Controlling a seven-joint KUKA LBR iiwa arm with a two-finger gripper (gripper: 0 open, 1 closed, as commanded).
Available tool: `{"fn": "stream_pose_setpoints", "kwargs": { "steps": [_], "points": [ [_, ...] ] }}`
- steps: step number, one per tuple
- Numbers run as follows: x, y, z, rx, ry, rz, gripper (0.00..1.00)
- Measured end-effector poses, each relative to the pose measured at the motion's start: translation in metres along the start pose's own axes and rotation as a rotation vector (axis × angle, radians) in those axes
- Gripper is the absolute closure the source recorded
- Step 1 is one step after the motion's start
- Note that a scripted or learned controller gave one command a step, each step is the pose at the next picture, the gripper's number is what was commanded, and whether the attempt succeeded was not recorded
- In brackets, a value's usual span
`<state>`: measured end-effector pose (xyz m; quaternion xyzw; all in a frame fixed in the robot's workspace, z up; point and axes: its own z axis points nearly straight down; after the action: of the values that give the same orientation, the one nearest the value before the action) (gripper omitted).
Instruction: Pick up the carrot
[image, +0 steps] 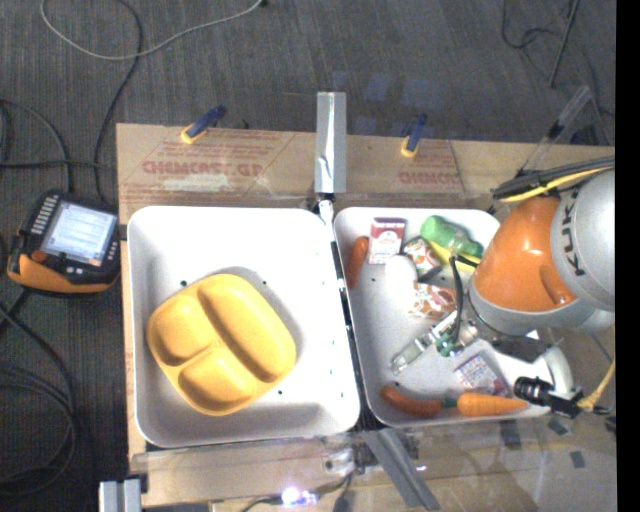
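Nearest, front edge of right bin (372, 395): carrot (490, 405), orange, lying flat and lengthwise along the front wall, its left tip just beside a red sausage-shaped item (410, 403). Not lifted; nothing grips it. Task judged barely begun: approach, grasp and lift all remain.

Next back: small printed packet (478, 372), partly under the arm.

Mid bin: gripper (438, 342), hanging above the clutter, behind and to the left of the carrot, apart from it. Open or closed: cannot tell, since the orange-banded arm (525, 265) covers most of it.

Left bin (150, 225): yellow divided tray (222, 340), tilted.

Far end of right bin: red-and-white box (387, 240), green bottle (450, 238), crumpled wrappers (432, 297), partly hidden by the arm.

Beyond: cardboard sheet (230, 165), control pendant (65, 245).
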<state>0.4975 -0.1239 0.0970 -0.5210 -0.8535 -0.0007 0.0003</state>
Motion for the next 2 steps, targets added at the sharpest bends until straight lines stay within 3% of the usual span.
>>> {"fn": "stream_pose_setpoints", "kwargs": {
  "steps": [1,2],
  "points": [
    [-0.074,0.032,0.007,-0.010,-0.009,0.164,0.00],
    [-0.114,0.017,0.006,-0.010,-0.003,0.059,0.00]
  ]
}}
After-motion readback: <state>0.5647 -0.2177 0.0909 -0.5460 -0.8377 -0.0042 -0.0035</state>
